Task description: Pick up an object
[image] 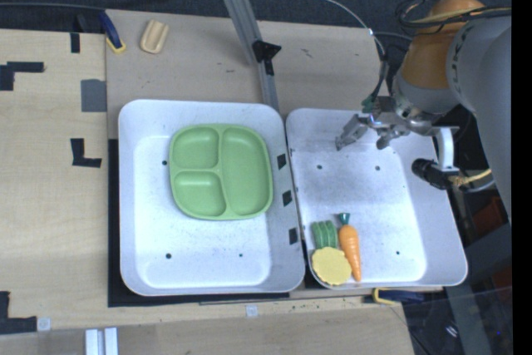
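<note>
An orange toy carrot (pixel 350 250) lies in the near left corner of the right bin (pixel 391 204), beside a green ridged toy (pixel 325 234) and a yellow round piece (pixel 331 266). My gripper (pixel 364 137) hangs over the far part of the same bin, well away from those toys. Its two fingers (pixel 347 135) are spread apart, with nothing between them.
The left bin (pixel 141 253) holds a green divided plate (pixel 222 170). A grey metal post (pixel 241 4) rises from the bench behind the bins. A small tan item (pixel 154 36) and a blue-yellow clip (pixel 111 32) lie on the bench at the far left.
</note>
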Action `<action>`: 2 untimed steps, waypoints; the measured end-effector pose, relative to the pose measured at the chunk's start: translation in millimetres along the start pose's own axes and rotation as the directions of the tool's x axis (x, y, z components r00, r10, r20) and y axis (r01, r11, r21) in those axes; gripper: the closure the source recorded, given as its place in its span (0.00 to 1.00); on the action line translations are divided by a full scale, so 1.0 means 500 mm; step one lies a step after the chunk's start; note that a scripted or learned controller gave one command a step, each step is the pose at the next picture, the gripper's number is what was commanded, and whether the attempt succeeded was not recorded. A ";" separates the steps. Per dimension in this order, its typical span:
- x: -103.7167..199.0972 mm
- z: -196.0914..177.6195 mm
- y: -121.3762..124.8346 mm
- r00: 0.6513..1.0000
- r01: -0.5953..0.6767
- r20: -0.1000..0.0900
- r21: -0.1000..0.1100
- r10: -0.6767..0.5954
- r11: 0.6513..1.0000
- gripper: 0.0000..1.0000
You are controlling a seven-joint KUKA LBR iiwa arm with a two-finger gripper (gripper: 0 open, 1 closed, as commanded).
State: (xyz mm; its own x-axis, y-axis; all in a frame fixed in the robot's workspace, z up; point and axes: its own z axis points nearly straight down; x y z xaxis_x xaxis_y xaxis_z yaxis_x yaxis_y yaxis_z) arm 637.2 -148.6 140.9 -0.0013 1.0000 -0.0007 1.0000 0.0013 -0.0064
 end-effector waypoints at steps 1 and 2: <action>0.002 0.108 -0.002 1.000 0.001 0.000 -0.002 -0.001 1.000 0.00; 0.003 0.082 0.000 1.000 0.002 0.000 -0.005 -0.002 1.000 1.00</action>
State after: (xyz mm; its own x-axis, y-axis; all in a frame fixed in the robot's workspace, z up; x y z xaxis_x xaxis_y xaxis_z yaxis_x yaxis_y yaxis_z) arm 637.1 -147.2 100.2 -0.0034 1.0000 -0.0011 1.0000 0.0034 -0.0018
